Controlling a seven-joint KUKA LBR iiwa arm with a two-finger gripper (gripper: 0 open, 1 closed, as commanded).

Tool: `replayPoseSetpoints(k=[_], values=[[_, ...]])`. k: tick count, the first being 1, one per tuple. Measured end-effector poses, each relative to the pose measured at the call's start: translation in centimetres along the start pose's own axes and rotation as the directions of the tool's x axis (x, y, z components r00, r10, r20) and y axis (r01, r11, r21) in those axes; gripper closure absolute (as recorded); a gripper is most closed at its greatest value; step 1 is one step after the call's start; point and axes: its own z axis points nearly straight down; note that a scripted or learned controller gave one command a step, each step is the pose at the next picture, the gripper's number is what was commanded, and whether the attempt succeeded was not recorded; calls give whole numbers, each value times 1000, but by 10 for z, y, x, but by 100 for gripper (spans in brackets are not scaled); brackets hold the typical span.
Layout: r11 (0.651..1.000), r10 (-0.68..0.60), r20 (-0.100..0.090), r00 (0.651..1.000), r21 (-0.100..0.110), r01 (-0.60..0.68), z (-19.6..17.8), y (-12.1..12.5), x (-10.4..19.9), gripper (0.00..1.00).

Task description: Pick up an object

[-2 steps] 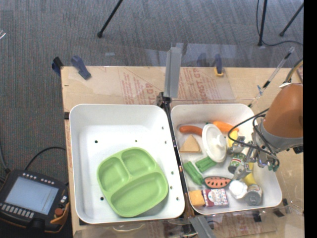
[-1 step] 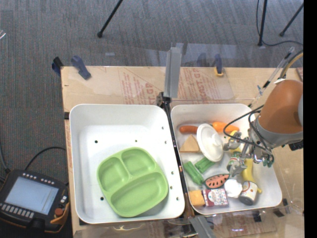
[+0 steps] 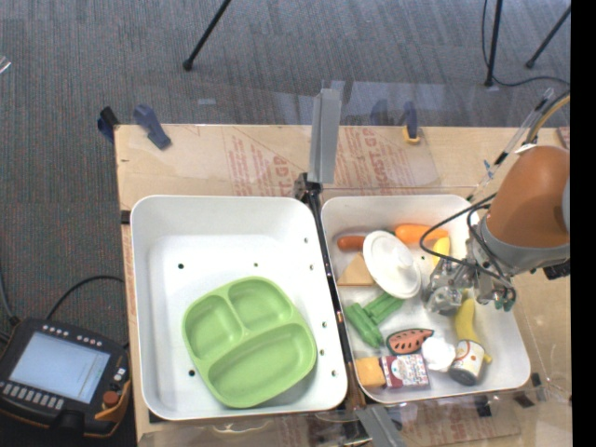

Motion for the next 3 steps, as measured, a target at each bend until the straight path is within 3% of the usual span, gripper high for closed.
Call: replayPoseSetpoints(k=[1,2,3], values=[[1000,9,-2,1000,0,-9,8,-27,70,100],[1000,7,-1,1000,0,-7,8,-27,70,0],[1000,-18,1,1000,0,18,7,-22,36,0]])
